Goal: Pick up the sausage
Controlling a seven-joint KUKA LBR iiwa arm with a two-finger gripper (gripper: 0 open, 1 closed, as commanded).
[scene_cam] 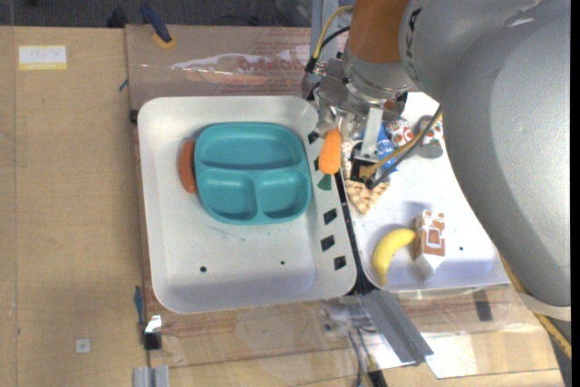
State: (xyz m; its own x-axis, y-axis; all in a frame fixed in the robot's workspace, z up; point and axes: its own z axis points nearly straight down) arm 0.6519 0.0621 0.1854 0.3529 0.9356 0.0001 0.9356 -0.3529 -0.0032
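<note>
Sausage (186,166), reddish-brown, lies in the left bin (172,267) against the far-left edge of the teal plate (252,172). The gripper (352,140) hovers well apart, beside an orange carrot (329,151); whether it is open cannot be told. Likely the approach step: next, reach across the plate.

Teal divided tray (252,169) sits in the left bin (172,276); banana (390,249) and perhaps a small carton (430,236) lie in the right.

Left bin (172,281): teal divided tray (252,171) fills the centre, open floor along the front and left edges; right bin (471,263): banana (391,250) and small carton (430,234) crowd the front, the arm (489,41) covering the far end.
</note>
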